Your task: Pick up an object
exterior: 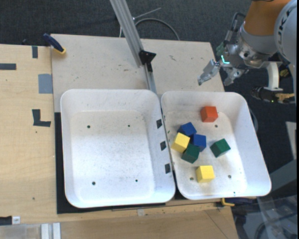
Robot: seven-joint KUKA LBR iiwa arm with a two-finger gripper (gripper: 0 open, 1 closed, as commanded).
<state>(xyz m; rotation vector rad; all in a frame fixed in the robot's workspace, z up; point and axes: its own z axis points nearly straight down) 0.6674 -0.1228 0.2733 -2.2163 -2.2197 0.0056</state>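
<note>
White plastic walls of the right bin (241,114) pen in everything I might take: seven small cubes, loose on its floor, which is presumably why they sit there and not on the table (99,63). My jaws (209,73) hang above the table just beyond the bin's far rim, over none of the cubes, holding nothing; whether they stand open or closed I cannot tell from this angle. The orange cube (209,113) lies nearest that far rim and stands apart from the rest, so I judge it the easiest pick, with free space on every side. Toward the bin's middle a blue cube (187,129), a second blue cube (199,141), a yellow cube (181,142) and a dark green cube (191,154) crowd together, touching or nearly so; closing on one of these would likely nudge its neighbours. Another green cube (220,147) sits alone toward the bin's right wall, and a second yellow cube (205,173) lies alone toward the near rim. Left of the bin lies the left bin (70,133), and a slanted metal rail (132,31) crosses the table beyond it, clear of my likely path.
</note>
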